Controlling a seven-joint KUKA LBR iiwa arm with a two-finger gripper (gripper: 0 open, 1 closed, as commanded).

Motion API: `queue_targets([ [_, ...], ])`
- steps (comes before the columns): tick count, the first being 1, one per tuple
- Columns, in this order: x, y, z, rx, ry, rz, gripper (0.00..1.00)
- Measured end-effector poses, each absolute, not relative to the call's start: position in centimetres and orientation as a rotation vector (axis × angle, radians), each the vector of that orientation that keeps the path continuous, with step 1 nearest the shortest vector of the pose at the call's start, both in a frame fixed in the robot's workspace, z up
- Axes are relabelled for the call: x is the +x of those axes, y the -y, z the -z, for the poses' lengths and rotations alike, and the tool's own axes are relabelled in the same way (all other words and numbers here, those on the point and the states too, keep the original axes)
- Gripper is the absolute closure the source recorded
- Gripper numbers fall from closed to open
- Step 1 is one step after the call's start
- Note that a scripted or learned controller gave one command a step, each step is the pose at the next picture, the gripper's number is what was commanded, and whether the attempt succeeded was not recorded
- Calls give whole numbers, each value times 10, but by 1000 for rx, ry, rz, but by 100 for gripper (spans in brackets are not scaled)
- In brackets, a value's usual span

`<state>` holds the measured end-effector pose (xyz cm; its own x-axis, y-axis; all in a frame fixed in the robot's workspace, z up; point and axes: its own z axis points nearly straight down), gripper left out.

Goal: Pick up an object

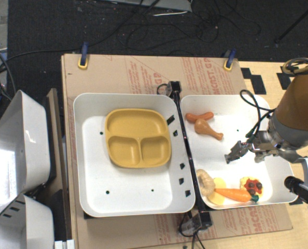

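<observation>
I see a toy chicken leg [208, 129] near the top of the right bin [232, 105], beside a toy sausage [199, 116]. A toy carrot [233, 194] lies along the bottom edge. My gripper [237, 153] hangs over the bin's middle. A yellow divided plate [138, 138] sits in the left bin [92, 154].

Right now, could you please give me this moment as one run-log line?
gripper: above right bin, holding nothing | toy food: drumstick, carrot | left bin: yellow plate
</observation>
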<state>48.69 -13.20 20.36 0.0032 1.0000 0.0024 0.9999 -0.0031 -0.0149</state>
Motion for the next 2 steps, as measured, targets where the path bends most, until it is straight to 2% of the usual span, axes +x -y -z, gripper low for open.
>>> queue_targets([
  [1, 490, 132, -210, -2221, 2222, -1, 0],
  [2, 480, 131, -162, -2221, 2216, -4, 0],
])
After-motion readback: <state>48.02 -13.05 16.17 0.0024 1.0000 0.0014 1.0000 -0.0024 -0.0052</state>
